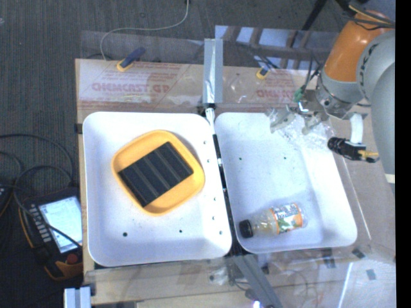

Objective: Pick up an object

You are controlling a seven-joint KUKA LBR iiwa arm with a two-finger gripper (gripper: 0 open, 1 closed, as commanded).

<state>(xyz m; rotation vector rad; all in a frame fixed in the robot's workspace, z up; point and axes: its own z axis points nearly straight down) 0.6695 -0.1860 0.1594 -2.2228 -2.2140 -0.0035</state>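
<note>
A clear plastic bottle [275,220] with an orange label and a black cap lies on its side near the front edge of the right bin [321,178]. In the left bin [103,230] sits a yellow pad with a black ribbed top [158,172]. My gripper [295,122] hangs over the far right corner of the right bin, well behind the bottle. Its pale fingers [277,119] stand apart, open, with nothing between them.
The grey arm with its orange band [350,50] comes in from the upper right. A black fitting [343,147] juts out by the right bin's right rim. A metal divider post [212,76] stands behind the gap between the bins.
</note>
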